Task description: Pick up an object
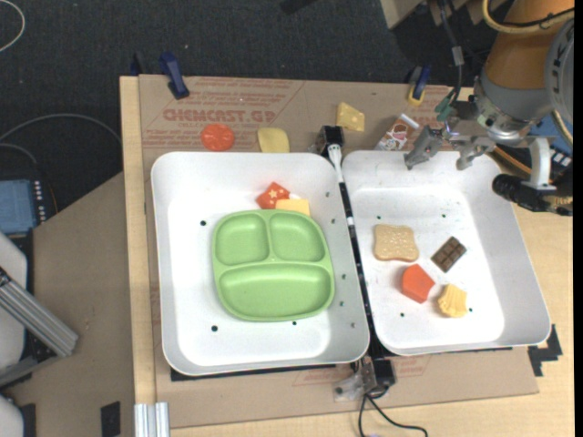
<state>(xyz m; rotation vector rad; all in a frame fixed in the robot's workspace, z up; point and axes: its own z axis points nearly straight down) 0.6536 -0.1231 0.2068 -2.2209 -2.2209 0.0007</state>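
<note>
My gripper (pixel 445 150) hangs over the far edge of the right bin (pixel 510 244), its two fingers spread apart with nothing between them. Well below it in that bin lie a tan toast slice (pixel 394 242), a brown chocolate piece (pixel 447 254), an orange-red block (pixel 417 283) and a yellow piece (pixel 452 300). In the left bin (pixel 178 244) a green divided plate (pixel 271 265) sits, with a red star block (pixel 272 195) and a yellow block (pixel 294 207) at its far rim.
Behind the bins on the cardboard lie an orange-red disc (pixel 218 137), a pale yellow piece (pixel 272 140), a yellow wedge (pixel 350 116) and a small red-white item (pixel 394 136). Blue clamps (pixel 173 76) hold the board. A black clip (pixel 330 140) sits between the bins.
</note>
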